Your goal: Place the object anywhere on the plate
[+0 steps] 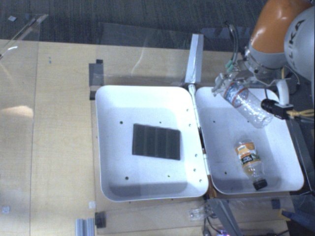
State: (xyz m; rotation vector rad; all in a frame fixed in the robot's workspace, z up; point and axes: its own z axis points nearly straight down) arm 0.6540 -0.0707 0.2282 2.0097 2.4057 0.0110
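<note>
The wooden bench (49,146) lay broad beneath me, pale and bare on its left side. On it sat the two shallow white bins side by side, touching along their inner edges. The left bin (113,181) was the larger in the view, and in its middle lay the plate (156,141), a dark, flat rectangle with faint ribs running across it, nothing resting on it. The right bin (216,176) stood under my reach.

My arm (283,26) came in from the upper right, its orange band showing above the grey wrist. My gripper (230,85) hung over the far left corner of the right bin, and between my fingers sat a clear plastic bottle (248,106). It was tilted, its capped end up by my fingers and its crinkled body slanting down and to the right over the bin's far side, seemingly lifted off the floor. My fingers were clamped on it near the neck.

Well apart from that, toward the near side of the same bin, lay a smaller bottle (249,163) on its side, with an orange label and a dark cap pointing toward the bin's near rim.
</note>
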